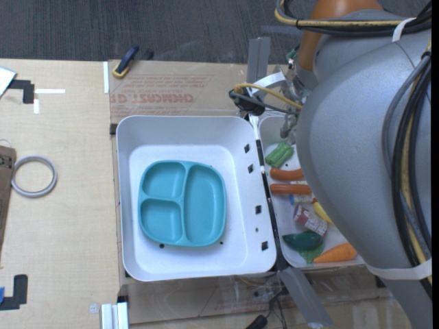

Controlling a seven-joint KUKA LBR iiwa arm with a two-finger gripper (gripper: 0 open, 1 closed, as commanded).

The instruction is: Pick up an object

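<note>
The grey arm (370,136) bulks nearest the camera, covering much of the right bin (291,256); whether its claw is released or clenched cannot be told. From the left, a tape roll (32,176) lies on the wooden surface (62,238). The left bin (188,132) holds a teal divided plate (183,203). Along the right bin's visible strip lie a green piece (279,155), two sausages (286,174), a dark green item (302,240) and a carrot (336,253).

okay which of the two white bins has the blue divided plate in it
The left bin. The turquoise three-compartment plate lies flat in its middle, while the right bin, partly under the arm, holds small toy foods.
</note>
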